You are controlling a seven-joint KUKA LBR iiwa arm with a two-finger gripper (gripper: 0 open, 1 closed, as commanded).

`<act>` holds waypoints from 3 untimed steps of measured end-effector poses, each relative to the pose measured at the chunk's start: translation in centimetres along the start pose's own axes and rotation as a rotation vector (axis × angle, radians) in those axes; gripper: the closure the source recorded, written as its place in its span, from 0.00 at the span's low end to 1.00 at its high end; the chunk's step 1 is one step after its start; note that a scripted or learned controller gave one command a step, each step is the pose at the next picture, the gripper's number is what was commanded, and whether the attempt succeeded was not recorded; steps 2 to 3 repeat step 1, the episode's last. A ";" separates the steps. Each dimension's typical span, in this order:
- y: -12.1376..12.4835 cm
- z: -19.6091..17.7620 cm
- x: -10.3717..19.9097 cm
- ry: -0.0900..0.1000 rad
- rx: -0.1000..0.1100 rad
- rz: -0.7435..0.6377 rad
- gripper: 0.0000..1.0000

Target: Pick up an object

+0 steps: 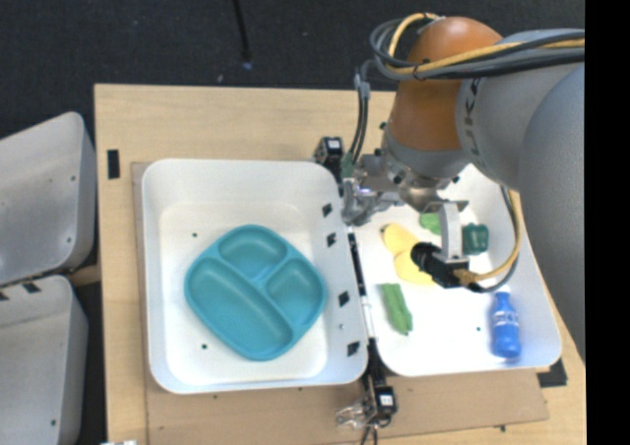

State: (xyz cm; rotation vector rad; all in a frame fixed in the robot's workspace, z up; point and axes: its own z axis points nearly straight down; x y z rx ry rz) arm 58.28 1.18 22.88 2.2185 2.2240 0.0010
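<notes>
The right bin [443, 349] holds a yellow object [402, 244], a long green object [397, 307], a blue bottle [505, 325], a dark teal block [476, 237] and a small green piece [430, 222]. My gripper [366, 199] hangs low over the left side of the right bin, close to the divider between the bins, just above and left of the yellow object. The wrist hides its fingertips. A teal divided plate [256, 290] lies in the left bin [167, 236].
The arm's grey body and orange band cover the right bin's far part. Small black clips line the seam between the bins. Wooden bench [226, 123] surrounds both bins, with white chair-like shapes [39, 197] at the left.
</notes>
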 end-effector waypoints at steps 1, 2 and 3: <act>1.6 -0.3 3.9 0.000 0.000 0.000 1.00; 1.6 -0.3 3.9 0.000 0.000 0.000 1.00; 1.6 -0.3 3.9 0.000 0.000 0.000 1.00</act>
